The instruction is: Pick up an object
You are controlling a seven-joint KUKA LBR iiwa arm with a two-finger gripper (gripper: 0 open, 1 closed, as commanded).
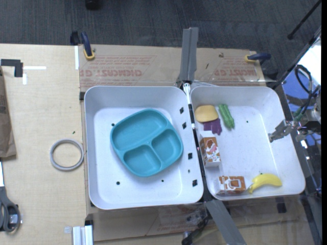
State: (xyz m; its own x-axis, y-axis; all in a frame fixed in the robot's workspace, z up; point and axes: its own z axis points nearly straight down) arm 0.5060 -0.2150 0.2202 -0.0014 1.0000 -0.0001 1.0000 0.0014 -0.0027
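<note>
Tape ring (66, 154) is lying on the table (41, 111) well to the left of both bins. In the left bin (88, 137) a teal divided plate (147, 142) is sitting flat, taking up most of the floor.

The loose things are all lying in the right bin (250, 147). Near its upper left corner a rounded yellow piece (206, 113) is resting with a purple piece (212, 126) touching it just below. A bumpy green pod (226, 116) is lying just beside the yellow piece on its right. Below them, along the left wall, a small brown-and-white carton (210, 151) is lying, and a second carton (231, 185) of the same colours is lying near the front wall. A yellow banana (265, 181) is lying just to the right of that second carton, curving upward at its right end.

The gripper (279, 131) is hanging at the bin's right wall, about halfway along it. It is sitting apart from everything in the bin. The banana is the nearest thing, below and slightly left of it, while the cartons and the yellow, purple and green pieces are lying well to its left. Whether the gripper is apart or together cannot be told at this size.
</note>
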